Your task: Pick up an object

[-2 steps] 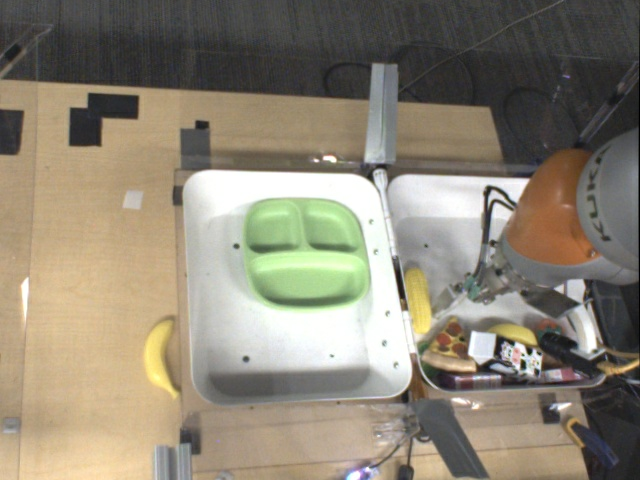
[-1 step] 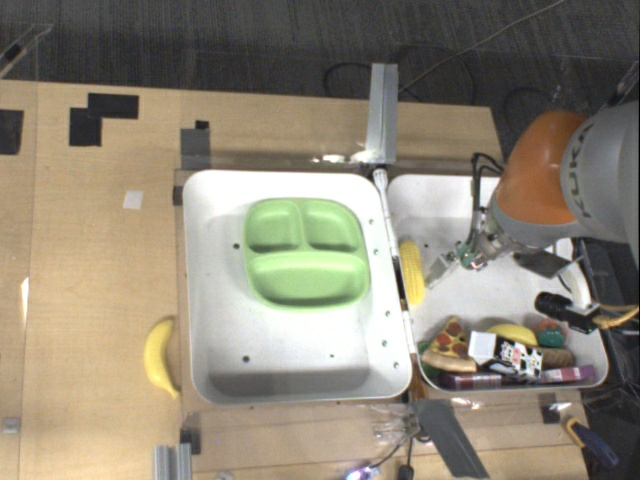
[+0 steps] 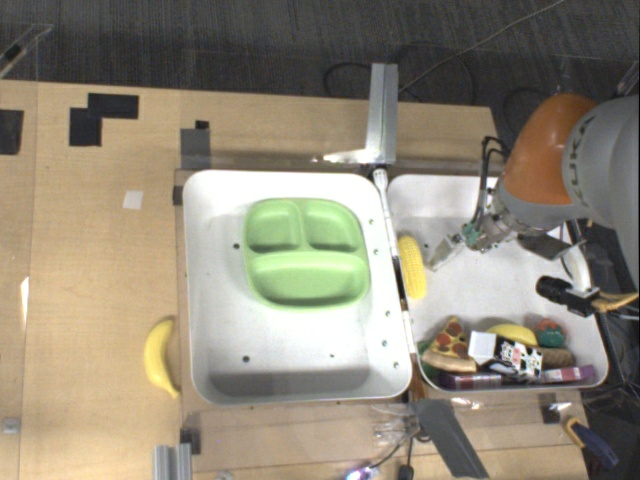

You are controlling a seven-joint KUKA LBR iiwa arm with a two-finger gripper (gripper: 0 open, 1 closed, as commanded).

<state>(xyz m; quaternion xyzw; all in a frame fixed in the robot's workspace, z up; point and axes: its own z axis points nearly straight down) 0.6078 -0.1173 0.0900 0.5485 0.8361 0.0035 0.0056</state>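
In the camera view the arm enters from the right, its orange band (image 3: 540, 163) above the right bin (image 3: 440, 203). My gripper (image 3: 441, 253) points left and down over the bin's bare upper half. A yellow corn cob (image 3: 411, 266) lies just left of the gripper against the bin's left wall, a small gap apart. Along the bin's near edge lies a pile: a pizza slice toy (image 3: 447, 340), a white box (image 3: 483, 345), a yellow fruit (image 3: 511, 334), a green piece (image 3: 553, 339) and a purple bar (image 3: 525, 376). Nothing shows in the gripper.
The left bin (image 3: 215, 298) holds a green divided plate (image 3: 304, 252). A banana (image 3: 160, 356) lies on the wooden bench outside that bin's left wall. A metal post (image 3: 383, 113) stands behind the wall between the bins. Cables hang at the far right.
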